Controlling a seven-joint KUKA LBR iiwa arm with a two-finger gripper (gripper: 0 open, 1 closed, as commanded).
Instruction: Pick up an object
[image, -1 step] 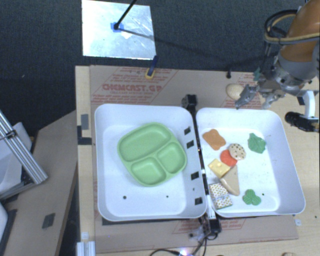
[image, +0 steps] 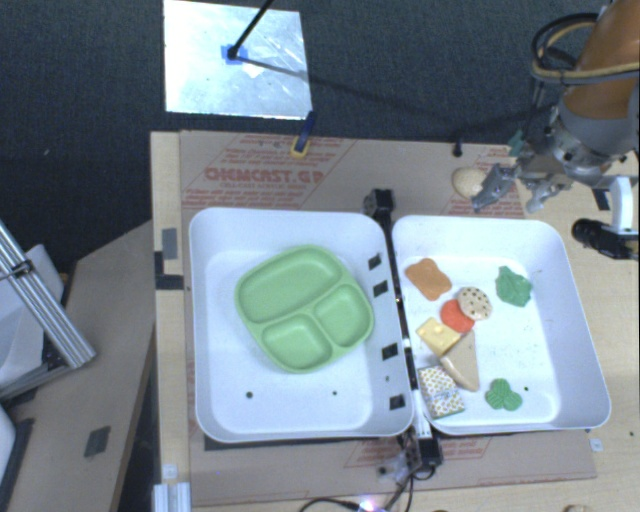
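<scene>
The gripper (image: 520, 190) hangs above the bench past the right bin (image: 560, 250), near a beige egg-shaped object (image: 467, 182). The right bin holds toy foods, among them a green leafy piece (image: 514, 286) and a speckled cookie (image: 475, 303). A green divided plate (image: 303, 308) lies in the left bin (image: 215, 260).

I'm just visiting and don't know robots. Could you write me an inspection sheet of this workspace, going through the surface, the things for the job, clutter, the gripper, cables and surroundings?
Surface: a bench bears two shallow white bins, the left bin and the right bin, side by side.
Job's things: the right bin holds an orange piece, a speckled cookie, a yellow wedge, a patterned square and two green pieces.
Clutter: a green divided tray lies in the left bin; a pale round item sits on the bench behind the right bin.
Gripper: the gripper hangs above the right bin's far edge, open, holding nothing.
Cables: black cables loop by the arm.
Surroundings: a silvery sheet on dark carpet.
</scene>
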